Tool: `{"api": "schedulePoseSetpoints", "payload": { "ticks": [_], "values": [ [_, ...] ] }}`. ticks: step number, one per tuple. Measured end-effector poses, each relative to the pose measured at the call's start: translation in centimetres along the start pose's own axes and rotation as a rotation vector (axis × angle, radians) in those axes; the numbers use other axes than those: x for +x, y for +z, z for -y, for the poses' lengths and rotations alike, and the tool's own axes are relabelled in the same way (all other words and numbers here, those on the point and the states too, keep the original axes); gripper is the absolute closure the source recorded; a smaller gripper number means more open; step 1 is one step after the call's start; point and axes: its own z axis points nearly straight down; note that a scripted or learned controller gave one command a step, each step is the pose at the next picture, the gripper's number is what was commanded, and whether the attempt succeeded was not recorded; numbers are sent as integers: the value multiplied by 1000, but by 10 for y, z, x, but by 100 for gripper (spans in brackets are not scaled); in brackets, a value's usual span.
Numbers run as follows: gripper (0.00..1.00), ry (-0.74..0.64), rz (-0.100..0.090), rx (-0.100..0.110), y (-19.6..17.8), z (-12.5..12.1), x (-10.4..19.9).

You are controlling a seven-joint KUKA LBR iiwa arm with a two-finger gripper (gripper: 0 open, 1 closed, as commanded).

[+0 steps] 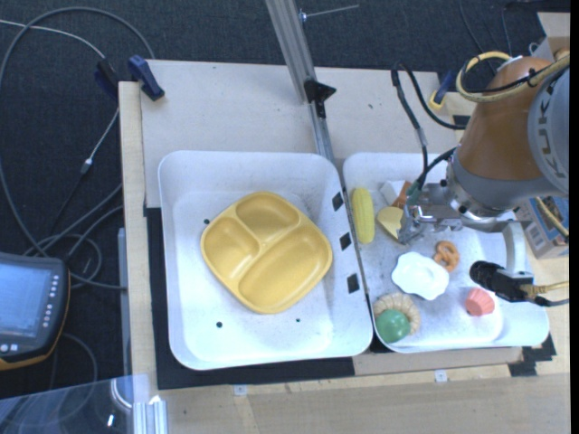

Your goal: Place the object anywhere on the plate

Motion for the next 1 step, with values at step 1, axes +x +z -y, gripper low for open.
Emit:
{"api": "schedulePoseSetpoints", "payload": {
  "ticks": [1],
  "values": [
    [100, -2, 2, -5, -5, -13, 62]
  ]
}}
